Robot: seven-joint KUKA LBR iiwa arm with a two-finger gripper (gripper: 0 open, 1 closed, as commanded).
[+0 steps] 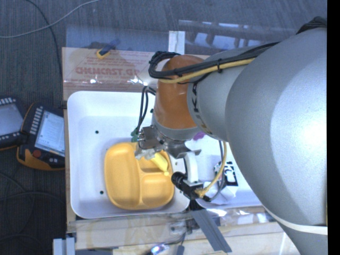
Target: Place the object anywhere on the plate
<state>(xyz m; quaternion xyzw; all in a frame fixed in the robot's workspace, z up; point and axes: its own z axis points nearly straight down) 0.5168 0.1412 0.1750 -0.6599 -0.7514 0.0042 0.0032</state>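
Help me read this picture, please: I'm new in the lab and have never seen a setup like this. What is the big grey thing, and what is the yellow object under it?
The big grey shape is a robot arm, with an orange band above its wrist. It reaches in from the right. The single camera is fixed above the bench and looks down at a slant.

Below the arm sits a shallow white bin. In it lies a yellow plate with compartments. The arm's gripper hangs over the plate's upper right part. Something yellow shows right under it, but the wrist hides the tip, so I cannot tell whether anything is held.

Left of the bench, on the carpet, lies a handheld control unit.
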